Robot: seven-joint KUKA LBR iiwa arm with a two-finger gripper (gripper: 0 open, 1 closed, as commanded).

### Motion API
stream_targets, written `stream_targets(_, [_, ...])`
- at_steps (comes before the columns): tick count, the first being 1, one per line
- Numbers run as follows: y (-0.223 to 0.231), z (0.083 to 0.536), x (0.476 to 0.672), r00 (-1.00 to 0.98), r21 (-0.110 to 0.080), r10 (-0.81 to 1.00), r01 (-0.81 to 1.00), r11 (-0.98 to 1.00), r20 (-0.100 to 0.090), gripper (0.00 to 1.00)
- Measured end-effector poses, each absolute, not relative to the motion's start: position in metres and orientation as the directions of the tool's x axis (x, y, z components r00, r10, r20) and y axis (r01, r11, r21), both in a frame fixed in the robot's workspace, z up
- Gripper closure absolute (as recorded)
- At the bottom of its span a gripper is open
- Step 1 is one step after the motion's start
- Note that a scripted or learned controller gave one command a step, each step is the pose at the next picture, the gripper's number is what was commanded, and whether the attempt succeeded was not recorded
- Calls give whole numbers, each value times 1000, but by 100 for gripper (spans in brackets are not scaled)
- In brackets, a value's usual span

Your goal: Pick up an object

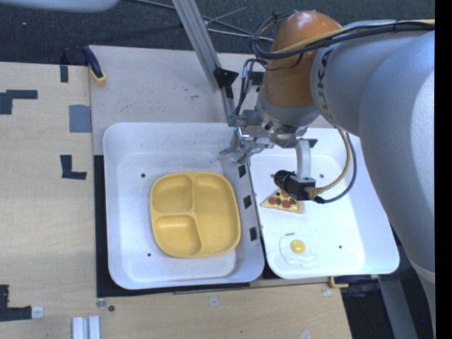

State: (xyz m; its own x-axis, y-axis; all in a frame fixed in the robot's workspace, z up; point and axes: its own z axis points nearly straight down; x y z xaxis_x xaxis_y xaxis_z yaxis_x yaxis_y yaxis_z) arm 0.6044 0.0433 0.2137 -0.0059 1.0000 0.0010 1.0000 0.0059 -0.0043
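Yellow plate (194, 214), white bins (123, 147), red-spotted yellow pizza slice (282, 203), white egg (296, 248) with yellow yolk

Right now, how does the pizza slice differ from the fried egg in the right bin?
The pizza slice is a triangle; the fried egg is a rounded blob. The pizza slice is orange-yellow with red spots; the fried egg is white with a yellow yolk. The fried egg lies nearer the bin's front rim than the pizza slice. Both lie flat in the right bin.
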Motion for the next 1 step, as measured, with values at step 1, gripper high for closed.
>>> stream_targets(1, [93,223,602,-7,-2,1000,1000,7,1,100])
